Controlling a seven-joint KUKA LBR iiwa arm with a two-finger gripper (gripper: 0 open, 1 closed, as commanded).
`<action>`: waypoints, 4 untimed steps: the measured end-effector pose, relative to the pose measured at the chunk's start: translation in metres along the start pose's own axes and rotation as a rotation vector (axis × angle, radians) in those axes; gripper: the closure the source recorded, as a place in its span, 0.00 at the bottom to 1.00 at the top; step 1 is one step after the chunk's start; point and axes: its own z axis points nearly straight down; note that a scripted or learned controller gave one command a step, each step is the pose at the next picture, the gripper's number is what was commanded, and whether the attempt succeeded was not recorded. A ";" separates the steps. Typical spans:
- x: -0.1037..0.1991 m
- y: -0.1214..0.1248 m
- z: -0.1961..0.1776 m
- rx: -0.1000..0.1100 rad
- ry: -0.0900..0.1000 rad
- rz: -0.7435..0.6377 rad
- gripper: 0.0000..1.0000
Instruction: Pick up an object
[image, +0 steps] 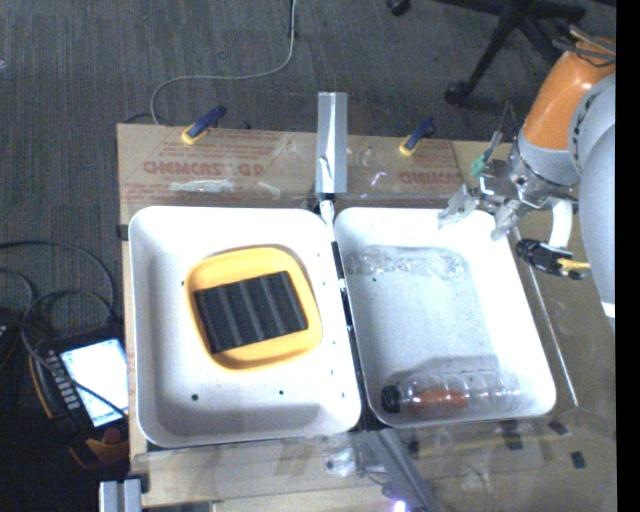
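A yellow block with a black ribbed panel (255, 305) lies flat in the left bin (160, 400). In the right bin (440, 320), a clear plastic bottle with a dark cap and brownish contents (450, 392) lies on its side along the near wall. A crumpled clear plastic piece (405, 263) rests near that bin's far wall. My gripper (476, 218) hovers over the right bin's far right corner, well away from the bottle. Its fingers (453, 212) are spread apart with nothing between them.
A metal post (332, 145) stands at the back between the bins. Two blue-and-yellow clamps (203, 123) (417, 135) hold the cardboard backing. The grey arm with its orange band (565, 95) fills the upper right. A tablet (95, 375) and cables lie on the floor at left.
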 end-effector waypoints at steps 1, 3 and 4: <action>0.021 -0.043 0.094 -0.015 0.001 -0.209 0.00; 0.079 -0.027 0.078 -0.029 -0.009 -0.391 1.00; 0.026 0.001 0.037 -0.003 0.001 -0.347 1.00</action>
